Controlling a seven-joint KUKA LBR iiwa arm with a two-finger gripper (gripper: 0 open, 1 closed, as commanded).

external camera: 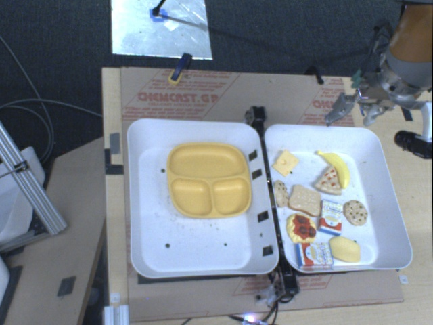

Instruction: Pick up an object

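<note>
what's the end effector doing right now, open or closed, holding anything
end effector: open, holding nothing, poised above the top edge of the right bin, away from the toy food.

Left bin (pixel 145 202): the yellow tray (pixel 206 179) fills its middle, with bare white floor open all round it, widest along the near edge. Right bin (pixel 389 202): food toys crowd the centre and near half, cheese slice (pixel 286 162), banana (pixel 338 166), pizza slice (pixel 329 180), toast (pixel 304 199), cookie (pixel 355 212), lemon (pixel 346 249) packed close together. Open floor runs along its far edge and down the right wall. The pincer (pixel 352 107) hangs above the tabletop (pixel 284 93) just beyond that far rim.
</note>
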